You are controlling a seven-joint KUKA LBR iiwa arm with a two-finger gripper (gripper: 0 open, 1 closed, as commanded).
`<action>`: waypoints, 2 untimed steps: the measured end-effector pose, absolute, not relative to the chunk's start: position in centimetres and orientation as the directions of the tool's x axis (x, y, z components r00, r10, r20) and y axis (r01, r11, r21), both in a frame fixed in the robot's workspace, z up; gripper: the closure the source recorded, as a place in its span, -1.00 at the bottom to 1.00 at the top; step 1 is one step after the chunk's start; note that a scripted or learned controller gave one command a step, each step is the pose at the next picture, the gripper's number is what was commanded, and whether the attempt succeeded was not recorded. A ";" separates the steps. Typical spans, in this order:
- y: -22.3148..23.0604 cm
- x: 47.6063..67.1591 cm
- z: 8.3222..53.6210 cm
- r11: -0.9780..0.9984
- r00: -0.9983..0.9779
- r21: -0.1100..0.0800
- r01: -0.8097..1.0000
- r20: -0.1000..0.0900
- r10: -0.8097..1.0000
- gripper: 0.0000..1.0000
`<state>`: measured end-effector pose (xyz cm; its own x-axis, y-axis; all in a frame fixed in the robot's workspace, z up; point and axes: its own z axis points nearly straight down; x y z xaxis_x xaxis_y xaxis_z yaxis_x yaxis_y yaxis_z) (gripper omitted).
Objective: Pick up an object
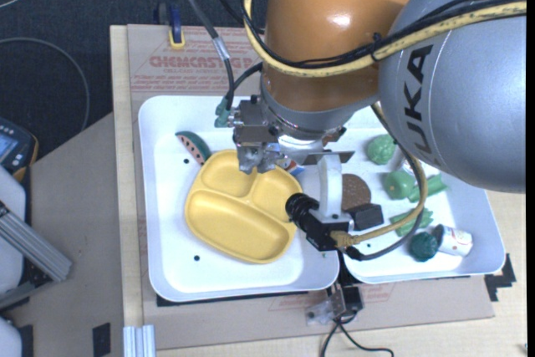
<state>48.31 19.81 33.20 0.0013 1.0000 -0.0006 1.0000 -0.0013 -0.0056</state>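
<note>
A yellow divided plate (234, 213) lies flat in the left white bin (167, 263) — a watermelon slice (194, 148) just beside it.

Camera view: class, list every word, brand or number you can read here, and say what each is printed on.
"CHEMCAST", red letters on the brown board behind the bins; what follows is hidden by the arm.
"UKA", dark letters on the grey arm; the start is hidden.
No other print can be made out.

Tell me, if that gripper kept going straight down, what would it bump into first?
Most likely the yellow divided plate in the left bin: the gripper sits over its upper edge, though depth is hard to judge.
</note>
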 end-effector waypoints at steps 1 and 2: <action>22.6 47.9 43.1 0.005 -0.005 0.011 1.000 0.007 1.000 1.00; 22.1 47.8 36.4 -0.002 0.002 -0.007 1.000 -0.003 1.000 1.00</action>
<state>47.85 22.13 36.39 0.0015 1.0000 -0.0029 1.0000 -0.0015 -0.0071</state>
